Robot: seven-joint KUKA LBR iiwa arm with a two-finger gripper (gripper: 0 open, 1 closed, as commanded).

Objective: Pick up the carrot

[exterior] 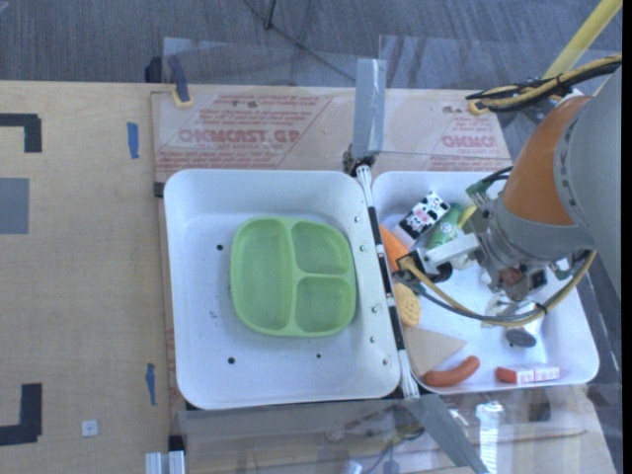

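Note:
The carrot [394, 247], a short orange piece, lies at the left wall of the right bin [581, 361], beside the divider between the bins. Its right end is partly covered by a white part of the arm's tool. The grey arm with its orange band reaches in from the right and hangs over the middle of the right bin. My gripper [513, 286] points down there, to the right of the carrot and apart from it. Cables loop around it.
The left bin [197, 363] holds a green divided plate [293, 276]. In the right bin lie a black-and-white cow toy [427, 211], a green item [449, 231], a yellow waffle piece [407, 306], a tan wedge [434, 347], a sausage [452, 371] and a small red-and-white item [528, 374].

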